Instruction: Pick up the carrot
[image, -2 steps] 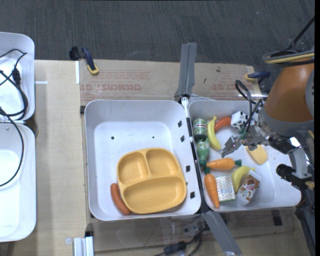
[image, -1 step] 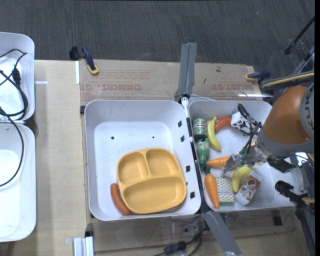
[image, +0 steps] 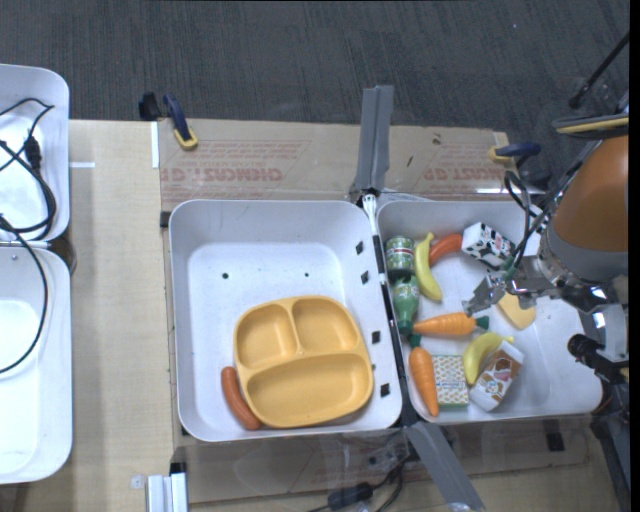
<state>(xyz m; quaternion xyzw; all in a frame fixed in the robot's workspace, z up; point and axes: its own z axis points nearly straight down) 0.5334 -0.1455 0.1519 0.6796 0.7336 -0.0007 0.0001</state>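
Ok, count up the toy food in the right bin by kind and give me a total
Carrots: 3
Bananas: 2
Green bottles: 2
Cartons: 2
Cheese wedge: 1
Flat green-edged packet: 1
Total: 11

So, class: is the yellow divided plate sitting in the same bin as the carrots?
No: the yellow divided plate lies in the left bin, while both carrots lie in the right bin.
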